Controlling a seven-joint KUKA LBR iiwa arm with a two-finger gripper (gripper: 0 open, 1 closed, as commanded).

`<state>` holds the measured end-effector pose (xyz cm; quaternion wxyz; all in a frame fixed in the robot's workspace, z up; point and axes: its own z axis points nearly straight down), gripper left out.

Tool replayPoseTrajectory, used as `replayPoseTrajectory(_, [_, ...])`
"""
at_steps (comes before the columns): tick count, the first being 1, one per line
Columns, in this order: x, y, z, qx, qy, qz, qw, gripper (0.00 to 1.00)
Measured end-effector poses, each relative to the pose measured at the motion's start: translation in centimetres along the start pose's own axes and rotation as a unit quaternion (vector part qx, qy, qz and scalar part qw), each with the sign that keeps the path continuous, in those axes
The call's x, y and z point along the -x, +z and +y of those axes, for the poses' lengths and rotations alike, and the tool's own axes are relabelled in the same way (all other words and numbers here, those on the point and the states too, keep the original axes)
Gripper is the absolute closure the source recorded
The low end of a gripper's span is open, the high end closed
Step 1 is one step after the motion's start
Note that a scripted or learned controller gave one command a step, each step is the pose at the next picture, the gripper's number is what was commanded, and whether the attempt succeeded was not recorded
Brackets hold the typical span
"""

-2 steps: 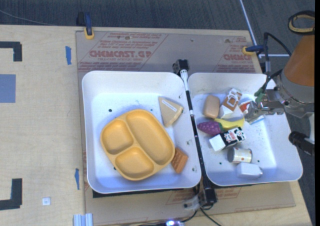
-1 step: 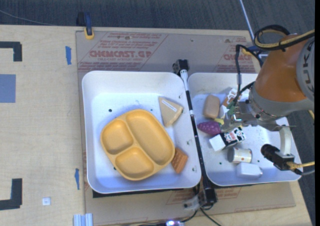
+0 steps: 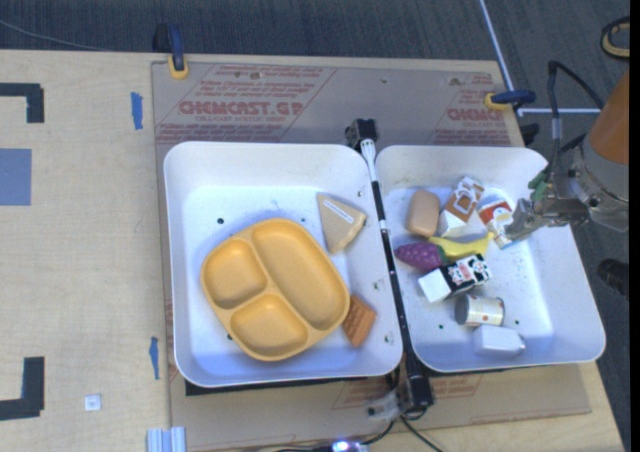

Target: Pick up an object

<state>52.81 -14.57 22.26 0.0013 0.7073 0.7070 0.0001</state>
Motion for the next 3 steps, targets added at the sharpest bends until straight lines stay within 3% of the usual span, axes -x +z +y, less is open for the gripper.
replayPoseTrajectory(1, [-5.7, 3.8, 1.1, -0.002, -0.001, 0.001, 1.0, 1.0])
replayPoseTrajectory(2, [-3.9, 5.9, 5.7, 0.0, 0.0, 0.0, 1.0, 1.0])
replayPoseTrajectory(3, [5.1, 10.0, 9.9, -0.001, 0.0, 0.0, 1.0, 1.0])
